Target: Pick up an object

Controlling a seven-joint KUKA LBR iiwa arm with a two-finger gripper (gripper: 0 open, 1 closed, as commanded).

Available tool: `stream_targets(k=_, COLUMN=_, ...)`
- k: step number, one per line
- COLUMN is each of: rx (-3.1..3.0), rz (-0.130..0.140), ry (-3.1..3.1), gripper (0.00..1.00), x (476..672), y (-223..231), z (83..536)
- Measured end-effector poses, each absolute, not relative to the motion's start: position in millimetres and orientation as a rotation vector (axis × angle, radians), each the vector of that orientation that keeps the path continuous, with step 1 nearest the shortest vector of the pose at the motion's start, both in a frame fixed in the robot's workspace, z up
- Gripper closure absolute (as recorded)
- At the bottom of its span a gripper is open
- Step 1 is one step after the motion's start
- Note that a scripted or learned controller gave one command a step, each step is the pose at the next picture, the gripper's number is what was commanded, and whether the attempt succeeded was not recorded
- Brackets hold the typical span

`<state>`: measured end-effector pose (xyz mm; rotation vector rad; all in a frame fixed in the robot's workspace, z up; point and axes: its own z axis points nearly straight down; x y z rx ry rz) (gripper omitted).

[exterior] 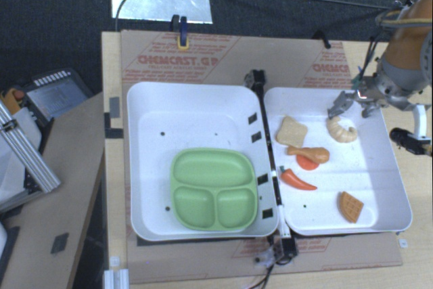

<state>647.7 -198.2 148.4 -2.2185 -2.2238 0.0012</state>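
Your arm [404, 51] reaches in from the right, and its pincer [352, 103] hangs over the far part of the right bin [385, 172] with its fingers spread apart, nothing between them. Just near of it lies a pale croissant [342, 131], close below the fingertips but apart from them. Toward the left of that bin you see a slice of bread [291, 131], a chicken drumstick [310, 156] and a red chili pepper [297, 179]. A waffle piece [350, 206] sits nearer the front. The left bin [155, 118] holds a green divided tray [213, 187] on the desk [203, 57].
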Motion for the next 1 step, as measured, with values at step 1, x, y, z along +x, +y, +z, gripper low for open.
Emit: stream_targets(k=1, rx=-2.215, rz=0.002, ry=-2.226, gripper=0.0, x=650.2, y=-199.1, z=86.4)
